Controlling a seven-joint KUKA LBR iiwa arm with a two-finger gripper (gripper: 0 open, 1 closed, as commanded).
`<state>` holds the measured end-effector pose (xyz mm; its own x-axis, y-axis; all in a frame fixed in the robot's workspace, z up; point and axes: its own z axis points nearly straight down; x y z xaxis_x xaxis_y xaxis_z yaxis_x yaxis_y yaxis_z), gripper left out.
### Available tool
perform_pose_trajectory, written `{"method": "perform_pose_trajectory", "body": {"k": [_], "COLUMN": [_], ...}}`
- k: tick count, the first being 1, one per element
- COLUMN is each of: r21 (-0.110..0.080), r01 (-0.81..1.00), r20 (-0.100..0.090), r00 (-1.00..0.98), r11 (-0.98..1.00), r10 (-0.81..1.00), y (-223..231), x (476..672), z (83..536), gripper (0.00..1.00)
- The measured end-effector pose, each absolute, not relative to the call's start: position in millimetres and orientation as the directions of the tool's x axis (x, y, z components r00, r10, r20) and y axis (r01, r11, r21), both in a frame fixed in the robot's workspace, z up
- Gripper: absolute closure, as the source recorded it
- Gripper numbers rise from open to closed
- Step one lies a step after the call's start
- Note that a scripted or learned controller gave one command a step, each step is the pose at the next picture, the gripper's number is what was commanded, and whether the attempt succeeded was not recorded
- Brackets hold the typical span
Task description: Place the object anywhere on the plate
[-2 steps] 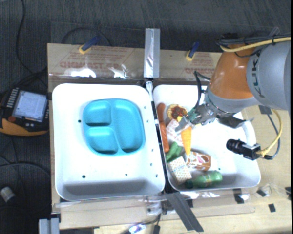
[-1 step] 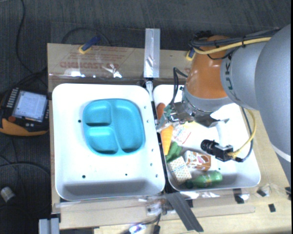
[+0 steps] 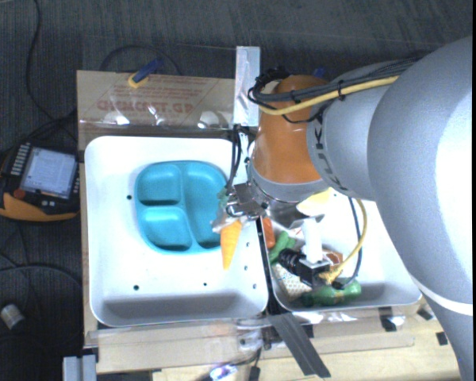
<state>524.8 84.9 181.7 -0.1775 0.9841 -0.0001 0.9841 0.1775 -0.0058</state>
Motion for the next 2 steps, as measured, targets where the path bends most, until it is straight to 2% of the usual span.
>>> {"method": "perform_pose_trajectory", "body": {"k": [1, 2], "r21": [-0.004, -0.004], "r01": [0.999, 0.999], "r20": [-0.004, -0.004], "r00": [-0.048, -0.047], "r11": [0.048, 0.047], "r10": [0.999, 0.999], "y": [133.8, 133.5], "x": [520.7, 520.8], "z": [230.2, 230.3], "gripper": [1.0, 0.0]}}
